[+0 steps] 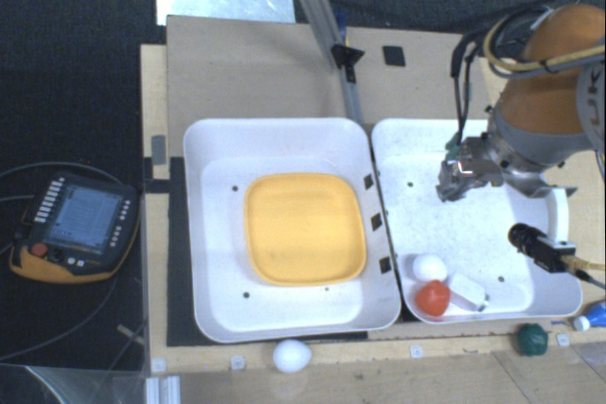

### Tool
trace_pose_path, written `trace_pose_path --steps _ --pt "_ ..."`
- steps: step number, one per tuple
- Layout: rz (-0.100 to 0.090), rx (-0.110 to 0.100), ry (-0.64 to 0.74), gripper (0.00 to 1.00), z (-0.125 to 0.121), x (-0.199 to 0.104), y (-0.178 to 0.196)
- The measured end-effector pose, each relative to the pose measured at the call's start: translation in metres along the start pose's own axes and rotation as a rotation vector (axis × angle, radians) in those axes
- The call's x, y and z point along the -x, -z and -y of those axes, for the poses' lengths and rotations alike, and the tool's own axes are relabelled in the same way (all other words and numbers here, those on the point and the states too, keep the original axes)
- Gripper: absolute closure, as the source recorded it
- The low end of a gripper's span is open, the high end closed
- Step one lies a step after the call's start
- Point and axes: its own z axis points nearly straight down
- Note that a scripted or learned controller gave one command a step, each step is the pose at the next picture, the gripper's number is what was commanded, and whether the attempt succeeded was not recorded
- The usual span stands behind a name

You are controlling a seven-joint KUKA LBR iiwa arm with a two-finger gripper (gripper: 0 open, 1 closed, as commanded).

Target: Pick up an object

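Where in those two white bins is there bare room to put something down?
Right shallow white bin: its floor is bare left of the end effector. Its near corner is crowded by a white ball and red ball. Left bin: margins around the square yellow plate.

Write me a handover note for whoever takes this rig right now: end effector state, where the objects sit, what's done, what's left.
End effector: over the right bin, upper middle, nothing seen in it.
Right bin, near corner: white ball, red ball, small white block, clustered together.
Left bin: yellow plate lying flat.
Outside the bins, on the bench: white ball, dark green ball.
Done: no pick yet.
Left: descend on one object, likely in the near cluster, grasp, lift.
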Motion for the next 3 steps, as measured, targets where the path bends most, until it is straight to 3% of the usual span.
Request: trace_pose_path --steps 3 --pt "0.001 0.0 -0.001 1.0 -0.044 -0.149 -0.002"
